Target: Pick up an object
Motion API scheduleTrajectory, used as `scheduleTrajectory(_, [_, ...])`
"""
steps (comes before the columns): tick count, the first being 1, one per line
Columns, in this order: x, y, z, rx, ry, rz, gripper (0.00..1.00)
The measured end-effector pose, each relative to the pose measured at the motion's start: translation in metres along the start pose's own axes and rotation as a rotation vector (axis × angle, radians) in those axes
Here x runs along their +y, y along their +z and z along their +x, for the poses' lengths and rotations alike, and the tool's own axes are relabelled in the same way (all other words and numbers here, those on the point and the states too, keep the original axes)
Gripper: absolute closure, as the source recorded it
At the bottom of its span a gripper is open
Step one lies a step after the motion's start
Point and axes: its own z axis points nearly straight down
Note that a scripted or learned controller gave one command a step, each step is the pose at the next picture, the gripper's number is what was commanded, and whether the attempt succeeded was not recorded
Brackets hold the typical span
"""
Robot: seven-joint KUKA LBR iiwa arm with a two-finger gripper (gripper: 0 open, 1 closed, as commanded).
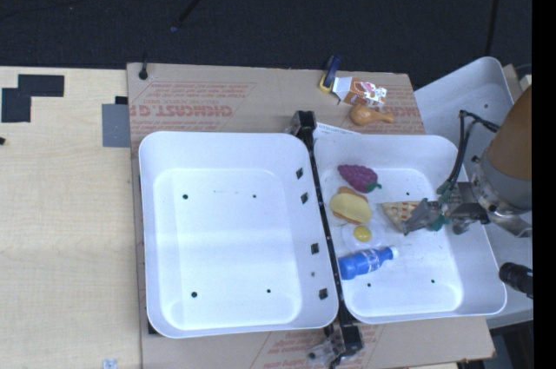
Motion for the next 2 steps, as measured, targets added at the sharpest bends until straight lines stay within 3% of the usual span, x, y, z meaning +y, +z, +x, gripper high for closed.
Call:
scheduleTrajectory(1, [0.011, 0.082, 0.064, 0.004, -0.005, 0.008, 0.00])
scheduleTrajectory(2, [0.097, 0.122, 0.057, 0.000, -0.003, -0.004, 0.00])
